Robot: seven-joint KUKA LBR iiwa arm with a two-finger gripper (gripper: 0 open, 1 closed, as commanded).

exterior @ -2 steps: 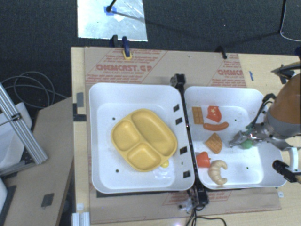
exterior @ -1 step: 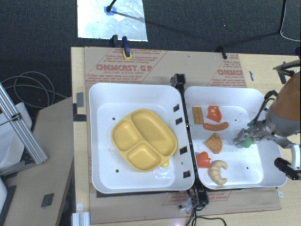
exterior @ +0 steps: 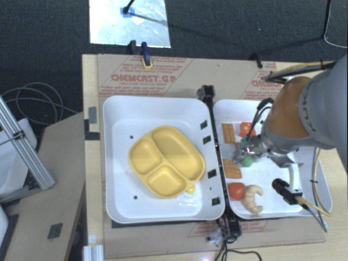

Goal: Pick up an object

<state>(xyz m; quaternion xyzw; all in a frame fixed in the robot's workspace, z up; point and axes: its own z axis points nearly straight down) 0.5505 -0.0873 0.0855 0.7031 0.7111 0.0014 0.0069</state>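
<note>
My gripper is low in the right bin, near its left wall, right over a small green toy that peeks out beneath it. An orange wafer and a red piece lie just behind the gripper. In front of it lie a tan wafer, a red tomato-like piece and a pale croissant. The arm covers the bin's right half.
The left bin holds a yellow divided plate, tilted toward its front right. A black-clipped divider separates the two bins. Bare bin floor lies between the croissant and the arm.
</note>
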